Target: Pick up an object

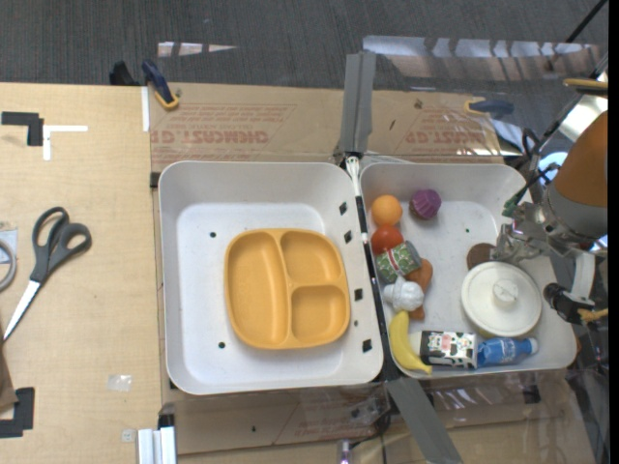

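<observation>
The right bin (455, 184) holds several small objects. An orange ball (386, 209), a red tomato-like piece (387, 238) and a green and white item (399, 260) lie along its left wall. A purple piece (425, 203) sits near the back. A white lump (405, 295), a banana (406, 342), a black and white box (450, 348) and a blue bottle (506, 350) lie toward the front. A round white lidded dish (500, 297) rests at the right, with a brown piece (480, 255) behind it. My gripper (515, 240) hangs low over the bin's right side, just behind the white dish.
The left bin (184, 259) holds a yellow divided plate (287, 287). Scissors (46, 255) lie on the bench at the far left. A blue clamp (160, 83) sits on the cardboard behind the bins. The arm's orange band (590, 177) is at the right edge.
</observation>
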Motion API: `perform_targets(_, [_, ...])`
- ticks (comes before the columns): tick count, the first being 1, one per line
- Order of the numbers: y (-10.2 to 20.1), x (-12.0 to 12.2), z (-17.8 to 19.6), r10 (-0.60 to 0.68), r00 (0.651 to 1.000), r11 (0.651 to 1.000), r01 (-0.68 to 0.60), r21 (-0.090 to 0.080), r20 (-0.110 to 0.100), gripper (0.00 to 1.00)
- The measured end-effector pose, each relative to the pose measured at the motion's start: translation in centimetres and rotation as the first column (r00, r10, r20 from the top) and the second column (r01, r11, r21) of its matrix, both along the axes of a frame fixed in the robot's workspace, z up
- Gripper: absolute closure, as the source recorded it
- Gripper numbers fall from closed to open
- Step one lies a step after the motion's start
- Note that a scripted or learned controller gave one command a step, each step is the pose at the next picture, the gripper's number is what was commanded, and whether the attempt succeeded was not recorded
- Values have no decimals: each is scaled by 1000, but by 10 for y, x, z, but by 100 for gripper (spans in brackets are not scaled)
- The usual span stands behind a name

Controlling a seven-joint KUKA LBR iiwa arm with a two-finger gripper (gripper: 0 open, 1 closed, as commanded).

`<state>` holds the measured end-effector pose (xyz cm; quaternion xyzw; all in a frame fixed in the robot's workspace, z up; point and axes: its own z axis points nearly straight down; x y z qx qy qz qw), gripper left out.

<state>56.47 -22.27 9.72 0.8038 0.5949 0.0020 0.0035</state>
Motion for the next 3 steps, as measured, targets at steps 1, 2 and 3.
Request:
perform_targets(1, [63, 1, 0, -339, 941, 941, 339, 5, 1, 100])
perform_targets(2, [106, 40, -1, -586, 810, 810, 586, 7, 0, 100])
perform_targets(3, [106, 39, -1, -587, 810, 810, 587, 5, -3, 0])
